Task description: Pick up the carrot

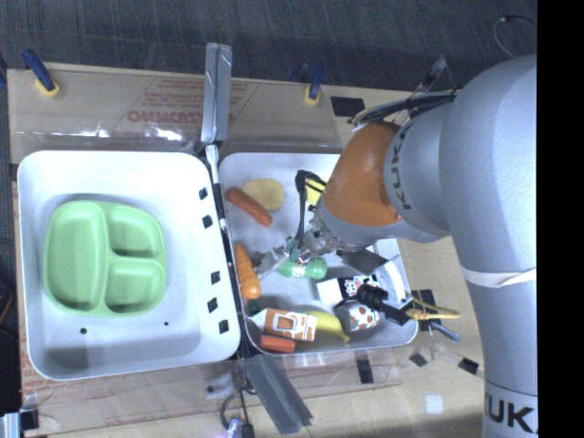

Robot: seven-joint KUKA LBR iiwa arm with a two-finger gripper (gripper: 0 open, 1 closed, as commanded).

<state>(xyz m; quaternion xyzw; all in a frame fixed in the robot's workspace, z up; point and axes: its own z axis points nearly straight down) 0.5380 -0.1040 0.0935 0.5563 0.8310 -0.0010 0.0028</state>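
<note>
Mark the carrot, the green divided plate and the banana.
carrot (247, 275): camera view, middle of its orange body.
green divided plate (71, 265): camera view, bare left compartment.
banana (328, 324): camera view, yellow middle of the fruit.

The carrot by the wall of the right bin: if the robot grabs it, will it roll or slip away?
The carrot looks round and tapered, so it would probably roll when nudged. It looks like smooth plastic, so it may slip between fingers. Lying against the right bin's wall, it leaves little room on that side.
</note>
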